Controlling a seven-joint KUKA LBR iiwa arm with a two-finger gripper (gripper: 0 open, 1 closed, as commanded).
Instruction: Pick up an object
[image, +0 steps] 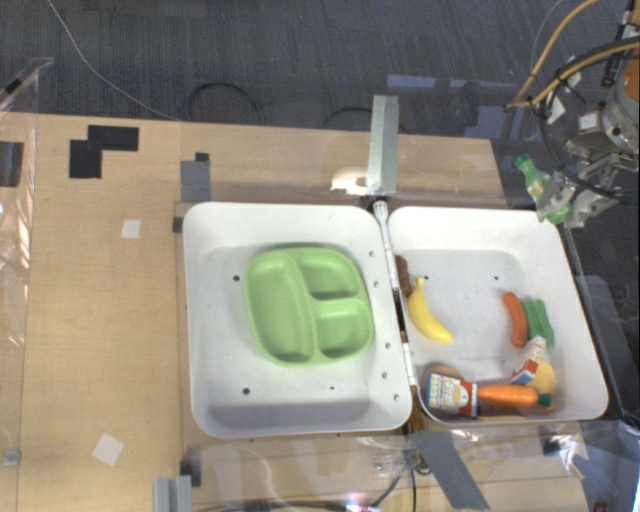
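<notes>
Hand (565, 195) hovers above the right bin's (470, 225) far right corner, grip state impossible to tell.

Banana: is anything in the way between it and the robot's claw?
Nothing visible. The gripper hangs at the right bin's far right corner, and bare bin floor lies between it and the banana. Nothing covers the banana.

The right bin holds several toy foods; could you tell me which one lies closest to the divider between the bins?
The yellow banana, lying alone toward the bin's left side; the others cluster right and at the near edge.
</notes>
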